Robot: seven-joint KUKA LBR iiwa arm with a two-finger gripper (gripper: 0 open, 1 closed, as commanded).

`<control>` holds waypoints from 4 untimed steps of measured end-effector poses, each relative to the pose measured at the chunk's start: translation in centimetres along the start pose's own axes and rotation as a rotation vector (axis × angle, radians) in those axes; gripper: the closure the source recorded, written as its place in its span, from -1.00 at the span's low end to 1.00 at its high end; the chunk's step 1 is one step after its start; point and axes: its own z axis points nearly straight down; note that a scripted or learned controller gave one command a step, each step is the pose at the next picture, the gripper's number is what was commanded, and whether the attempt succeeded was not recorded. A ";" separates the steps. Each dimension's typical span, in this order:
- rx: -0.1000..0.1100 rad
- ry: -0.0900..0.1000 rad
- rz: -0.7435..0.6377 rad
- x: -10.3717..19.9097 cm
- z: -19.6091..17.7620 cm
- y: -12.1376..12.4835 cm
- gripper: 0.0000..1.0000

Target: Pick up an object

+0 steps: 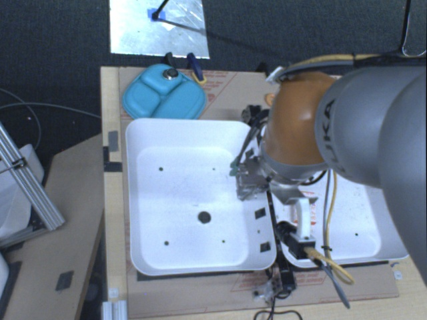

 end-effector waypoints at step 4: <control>0.005 -0.006 0.015 2.3 -2.4 -2.1 -1.00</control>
